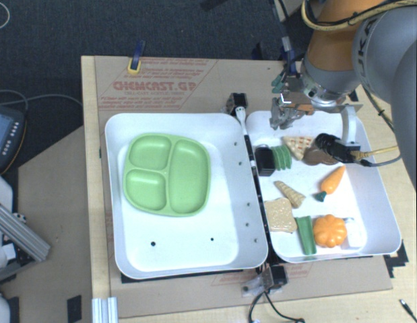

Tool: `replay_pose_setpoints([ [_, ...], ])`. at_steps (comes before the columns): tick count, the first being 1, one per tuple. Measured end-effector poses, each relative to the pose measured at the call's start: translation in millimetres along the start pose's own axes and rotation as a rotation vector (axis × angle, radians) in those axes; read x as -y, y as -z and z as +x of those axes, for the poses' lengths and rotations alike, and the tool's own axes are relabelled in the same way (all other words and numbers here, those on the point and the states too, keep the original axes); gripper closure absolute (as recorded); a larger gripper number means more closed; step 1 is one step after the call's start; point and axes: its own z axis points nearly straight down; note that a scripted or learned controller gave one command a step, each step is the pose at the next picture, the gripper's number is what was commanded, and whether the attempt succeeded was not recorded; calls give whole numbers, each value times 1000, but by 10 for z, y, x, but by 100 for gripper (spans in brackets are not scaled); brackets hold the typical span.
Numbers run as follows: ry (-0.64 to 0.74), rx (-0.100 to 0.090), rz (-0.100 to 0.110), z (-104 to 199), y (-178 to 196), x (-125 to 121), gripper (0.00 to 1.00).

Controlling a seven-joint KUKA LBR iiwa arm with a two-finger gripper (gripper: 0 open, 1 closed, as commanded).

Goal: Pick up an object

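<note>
Here, the objects I could pick all lie in the right bin [380, 210]: a carrot [331, 180], an orange pumpkin [329, 230] with a green stick [306, 235] just beside it, a tan bread slice [279, 214], a cone [290, 192], a waffle piece [299, 145] and a small green ribbed piece [283, 157]. My end effector [283, 118] hangs over that bin's far left corner, nothing between its fingers; I cannot tell their spacing. The left bin [127, 247] holds a green divided plate [168, 173]. Both bins rest on the surface [100, 86].
</note>
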Motion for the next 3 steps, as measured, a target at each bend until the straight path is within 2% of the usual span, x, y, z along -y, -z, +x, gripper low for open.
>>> replay_pose_setpoints([
  [1, -3, 1, -1, 89, 107, -301, 100],
  [2, -5, 2, 1, 107, 118, -327, 100],
  [3, -5, 0, 8, 248, 37, -259, 100],
])
